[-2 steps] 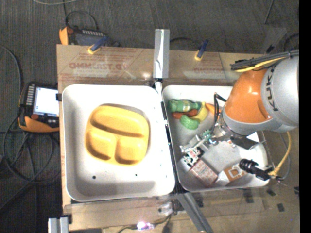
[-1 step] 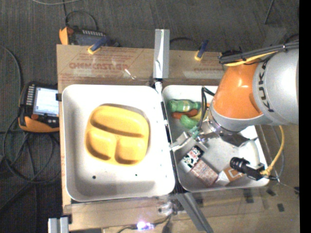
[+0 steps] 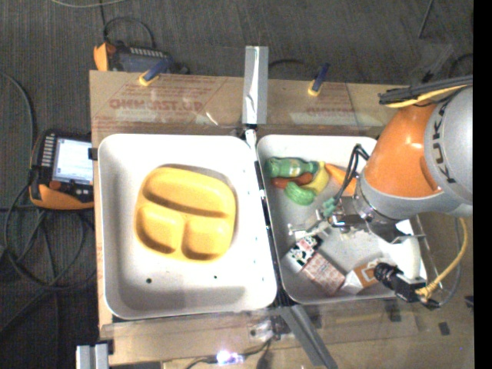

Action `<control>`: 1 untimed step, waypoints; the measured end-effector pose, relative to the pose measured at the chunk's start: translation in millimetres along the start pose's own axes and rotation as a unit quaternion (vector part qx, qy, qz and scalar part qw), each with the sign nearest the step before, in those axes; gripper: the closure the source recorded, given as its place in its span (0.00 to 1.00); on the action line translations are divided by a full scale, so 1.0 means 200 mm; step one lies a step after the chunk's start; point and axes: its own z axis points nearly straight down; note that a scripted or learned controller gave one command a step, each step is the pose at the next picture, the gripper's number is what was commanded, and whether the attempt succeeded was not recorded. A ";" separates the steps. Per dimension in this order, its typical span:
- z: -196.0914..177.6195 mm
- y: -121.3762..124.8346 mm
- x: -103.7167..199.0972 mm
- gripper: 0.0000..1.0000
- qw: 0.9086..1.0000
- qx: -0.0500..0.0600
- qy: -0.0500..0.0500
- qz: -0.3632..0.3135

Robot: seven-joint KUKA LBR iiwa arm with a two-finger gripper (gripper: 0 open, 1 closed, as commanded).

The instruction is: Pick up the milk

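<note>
The milk [image 3: 305, 249] looks like a small white carton with dark and red print. It lies tilted in the lower left part of the right bin [image 3: 286, 286]. My gripper [image 3: 336, 220] hangs over the middle of that bin, just up and right of the carton, under the grey and orange wrist. The gripper's lower end is dark and partly hidden by the wrist, and I see nothing clearly between it and the carton.
A brown box [image 3: 325, 275] lies right below the milk. Green toy vegetables [image 3: 292, 167] and an orange piece [image 3: 335, 177] sit at the bin's far side. The left bin [image 3: 115, 229] holds a yellow divided tray [image 3: 187, 212]. The arm covers the right bin's right half.
</note>
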 end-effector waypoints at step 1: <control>0.42 0.01 -0.09 0.00 1.000 -0.006 -0.001 0.009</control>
